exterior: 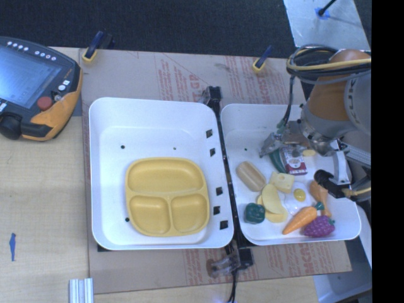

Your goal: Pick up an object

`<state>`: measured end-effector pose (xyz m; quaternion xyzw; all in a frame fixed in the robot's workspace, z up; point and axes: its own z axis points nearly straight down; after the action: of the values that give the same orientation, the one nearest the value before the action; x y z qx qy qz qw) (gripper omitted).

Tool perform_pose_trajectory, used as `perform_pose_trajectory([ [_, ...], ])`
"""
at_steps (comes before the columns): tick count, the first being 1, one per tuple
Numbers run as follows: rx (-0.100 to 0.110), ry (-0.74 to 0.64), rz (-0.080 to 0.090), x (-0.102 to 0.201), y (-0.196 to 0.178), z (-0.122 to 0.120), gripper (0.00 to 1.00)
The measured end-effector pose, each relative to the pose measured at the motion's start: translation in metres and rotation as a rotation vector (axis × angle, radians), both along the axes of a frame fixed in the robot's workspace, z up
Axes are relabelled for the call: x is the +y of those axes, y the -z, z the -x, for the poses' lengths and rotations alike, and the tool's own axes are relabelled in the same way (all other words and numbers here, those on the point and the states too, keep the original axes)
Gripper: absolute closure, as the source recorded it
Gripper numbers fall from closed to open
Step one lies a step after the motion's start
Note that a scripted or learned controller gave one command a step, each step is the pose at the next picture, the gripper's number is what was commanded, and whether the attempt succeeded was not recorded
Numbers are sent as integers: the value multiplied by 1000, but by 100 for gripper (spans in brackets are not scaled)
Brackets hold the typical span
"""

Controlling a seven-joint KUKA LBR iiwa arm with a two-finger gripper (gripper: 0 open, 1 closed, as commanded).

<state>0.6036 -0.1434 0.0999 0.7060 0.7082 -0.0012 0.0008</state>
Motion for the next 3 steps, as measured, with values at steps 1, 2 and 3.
perform_pose_trajectory([
  [1, -16, -4, 1, -37, 1, 34, 0],
  [2, -12, -5, 5, 6, 2, -27, 0],
  [3, -6, 3, 2, -50, -74, -27, 0],
])
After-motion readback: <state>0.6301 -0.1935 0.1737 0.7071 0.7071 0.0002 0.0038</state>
